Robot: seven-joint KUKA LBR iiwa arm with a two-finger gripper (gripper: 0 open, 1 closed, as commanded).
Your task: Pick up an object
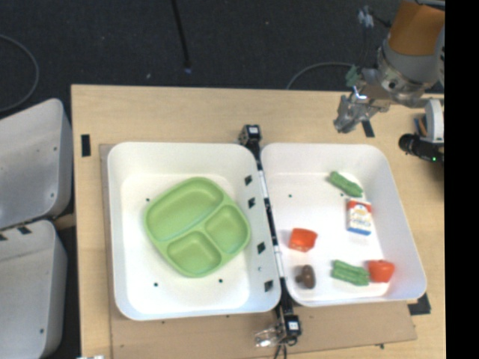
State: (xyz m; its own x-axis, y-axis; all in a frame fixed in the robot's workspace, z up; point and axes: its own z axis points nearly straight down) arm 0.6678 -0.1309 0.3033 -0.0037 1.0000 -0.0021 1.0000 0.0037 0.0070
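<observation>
Gripper [350, 118] above bench beyond right bin [389, 172], grip state unclear, green pickle [345, 183] nearest

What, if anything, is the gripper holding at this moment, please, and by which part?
Nothing. The gripper hangs over the bench beyond the right bin, with no object between its fingers; the objects lie in that bin.

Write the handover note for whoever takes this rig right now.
End effector: above the bench past the right bin's far rim, carrying nothing.
Right bin: two green pieces, small carton, two orange-red pieces, dark brown lump.
Left bin: green divided plate.
Done: nothing picked.
Left: descend into the right bin, grasp one object, lift.
</observation>
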